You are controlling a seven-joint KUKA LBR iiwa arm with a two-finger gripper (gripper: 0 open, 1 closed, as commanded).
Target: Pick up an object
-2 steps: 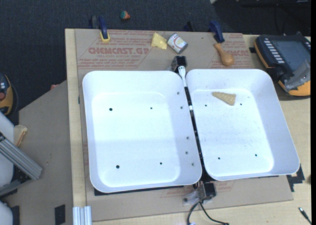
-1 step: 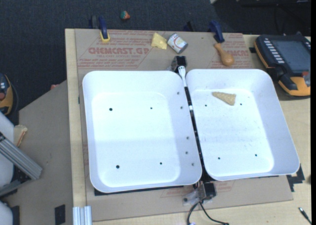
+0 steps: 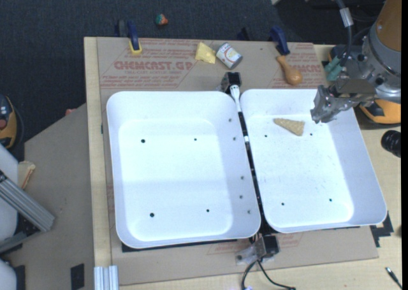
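**Wedge-shaped tan object lies in the right bin, gripper beside it**

Tan wedge (image 3: 290,126), shaped like a slice of bread or a chip, lies flat on the floor of the right bin (image 3: 331,209), near the bin's far edge and a little toward its left wall. Nothing else lies in that bin apart from fine dark specks scattered across the floor.

The gripper (image 3: 320,114) hangs over the same bin's far-right part, just beside the wedge on its right, apart from it. Whether its fingers are spread or pressed together cannot be told from this slanted view; nothing shows between them. The grey arm (image 3: 376,59) with its orange band reaches in over the bench's right edge.

The left bin (image 3: 127,218) sits against the right one, their rims meeting along the middle.

On the brown board (image 3: 153,65) beyond the bins' far edges lie a yellow piece (image 3: 205,53), a small white-and-brown box (image 3: 229,55) just beside it, and a brown wooden-looking object (image 3: 289,71) near the far-right corner. Blue clamps (image 3: 133,36) grip the board's far edge.
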